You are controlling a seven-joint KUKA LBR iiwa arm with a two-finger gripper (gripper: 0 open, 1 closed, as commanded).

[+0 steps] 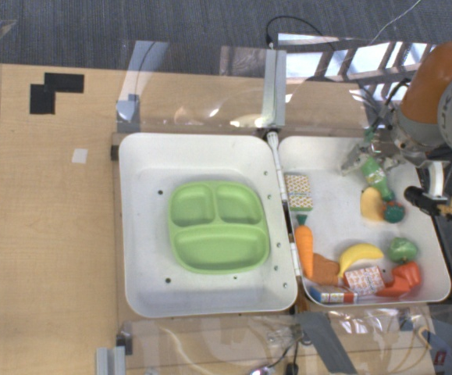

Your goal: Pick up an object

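My gripper point(375, 161) hangs over the far right corner of the right bin point(331, 174). Its fingers stand open, spread to either side of a small green object point(375, 170) that lies on the bin floor just under them. A yellow fruit point(371, 204) and a small green-and-red piece point(395, 212) lie just in front of that. Further forward are a banana point(361, 254), a broccoli piece point(403, 248), a red pepper point(406, 276), a small printed box point(364, 279) and a carrot point(304, 248).
The left bin point(144, 209) holds a green divided plate point(218, 226). A patterned packet point(298, 191) lies along the divider between the bins. Clear plastic walls rise behind the bins. The arm's orange band point(432, 84) sits at the far right.
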